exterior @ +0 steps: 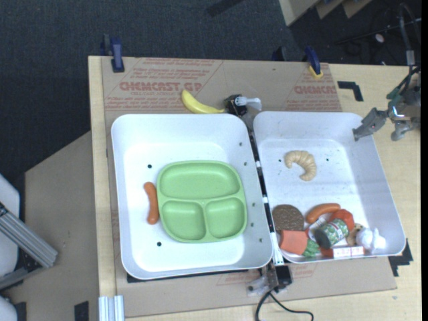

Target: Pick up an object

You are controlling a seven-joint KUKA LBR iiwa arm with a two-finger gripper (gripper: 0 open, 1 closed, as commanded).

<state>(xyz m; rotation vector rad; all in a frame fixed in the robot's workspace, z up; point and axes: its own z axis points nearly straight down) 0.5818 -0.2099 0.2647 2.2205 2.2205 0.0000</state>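
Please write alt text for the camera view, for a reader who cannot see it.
Two shallow white bins lie side by side on a bench. The left holds a green divided plastic plate with an orange toy sausage beside it; the right holds a tan toy croissant and a pile of toy food.

The brown board [221,79] under the bins reads "CHEMCAST GP" (red print, repeated at right).

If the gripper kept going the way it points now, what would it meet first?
The gripper points down-left, so probably the right white bin's rim or floor first, then the tan croissant. Depth is unclear.
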